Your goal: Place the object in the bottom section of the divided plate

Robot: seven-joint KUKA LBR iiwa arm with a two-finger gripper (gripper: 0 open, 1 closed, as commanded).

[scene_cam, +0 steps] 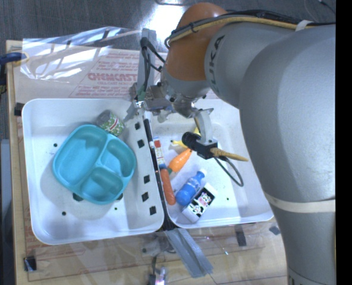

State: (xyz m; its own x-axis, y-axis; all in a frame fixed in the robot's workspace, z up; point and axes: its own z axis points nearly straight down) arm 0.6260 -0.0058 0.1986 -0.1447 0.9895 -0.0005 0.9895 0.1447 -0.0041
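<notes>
The light blue plastic divided plate (94,170) is seen at the left. The claw (154,107) sits up and right of it; its grip cannot be told. No object is seen held.

The arm (271,100) covers most of the right bin (247,209), hiding its far right corner and right rim, and runs off the picture's top and bottom edges. The gripper (145,103) sits at the dividing rims near the bins' far edge; whether its fingers are apart cannot be told. A small patterned object (110,123) at the divided plate's (94,165) far edge is too blurred to identify. The black-and-white box (200,203) near the right bin's near rim has print too small to read.
</notes>
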